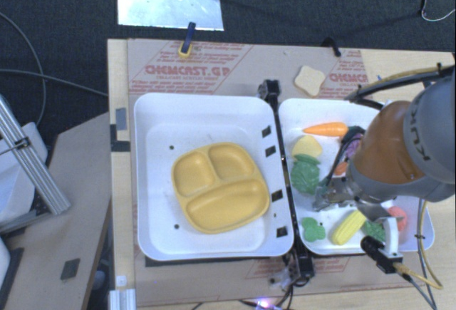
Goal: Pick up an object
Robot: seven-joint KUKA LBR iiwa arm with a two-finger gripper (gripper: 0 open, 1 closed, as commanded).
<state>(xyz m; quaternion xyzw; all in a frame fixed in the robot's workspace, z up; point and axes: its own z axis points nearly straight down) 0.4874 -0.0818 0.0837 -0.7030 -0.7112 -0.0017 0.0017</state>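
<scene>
Grey arm's gripper [329, 196] over right bin [420, 248], broccoli [305, 174] at its 10 o'clock; finger spread cannot be told.

The arm [427, 137] is a thick rounded grey casing with dark lettering on its side, joined to a broad orange band [381, 148]. Below the band sits a grey metal gripper [329, 196]. Black cables run along its upper side; a yellow cable hangs beneath.

A yellow divided plate [219, 187] lies in the left white bin [153, 159].
</scene>
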